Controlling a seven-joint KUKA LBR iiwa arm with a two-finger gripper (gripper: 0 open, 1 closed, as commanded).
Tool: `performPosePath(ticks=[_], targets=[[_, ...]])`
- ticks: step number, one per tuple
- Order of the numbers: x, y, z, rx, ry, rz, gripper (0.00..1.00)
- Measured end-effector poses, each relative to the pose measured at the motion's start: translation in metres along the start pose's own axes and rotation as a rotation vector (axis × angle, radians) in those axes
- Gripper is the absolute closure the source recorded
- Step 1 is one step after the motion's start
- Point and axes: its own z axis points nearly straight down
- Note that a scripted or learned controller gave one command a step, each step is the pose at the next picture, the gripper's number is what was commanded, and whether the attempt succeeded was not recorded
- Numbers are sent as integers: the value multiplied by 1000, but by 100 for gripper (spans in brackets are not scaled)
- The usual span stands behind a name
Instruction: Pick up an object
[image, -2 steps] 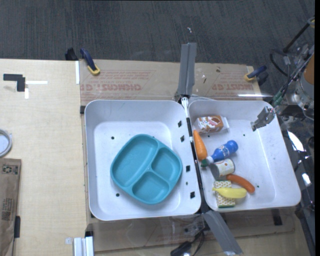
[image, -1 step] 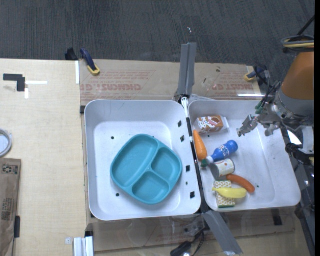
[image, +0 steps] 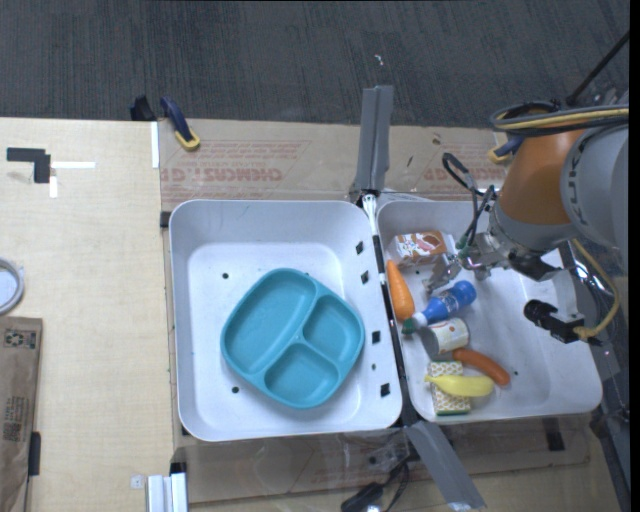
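Arm (image: 545, 180) reached in from the right, orange band over the far right corner of the right bin (image: 560, 385). We saw the gripper (image: 450, 268) low over that bin's upper left part, between a snack packet (image: 420, 245) and a blue bottle (image: 450, 300). It was just beside both; we could not tell whether it touched either. We could not tell how far the hand stood open, and we saw nothing held in it.

Right bin, far to near:
- The snack packet lay flat near the far wall, orange and white print up.
- A carrot (image: 400, 290) lay along the left wall, pointing roughly far to near.
- The blue bottle lay on its side at a slant, pale cap end toward the carrot.
- A small pale can (image: 447, 336) lay just below the bottle, close to it.
- A second orange piece (image: 483, 364), long and carrot-like, lay slanted beside the can.
- A banana (image: 462, 384) rested on a yellow-green sponge (image: 450, 403) by the near wall.

The left bin (image: 190, 300) held a blue divided plate (image: 292, 338) with three compartments, lying flat and turned at an angle, near the middle. On the bench (image: 80, 250) we noted a blue and yellow clamp (image: 180, 125) past the left bin's far corner.
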Motion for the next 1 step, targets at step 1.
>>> performPosePath(ticks=[1], targets=[[-2,0,-6,3,0,5,100]])
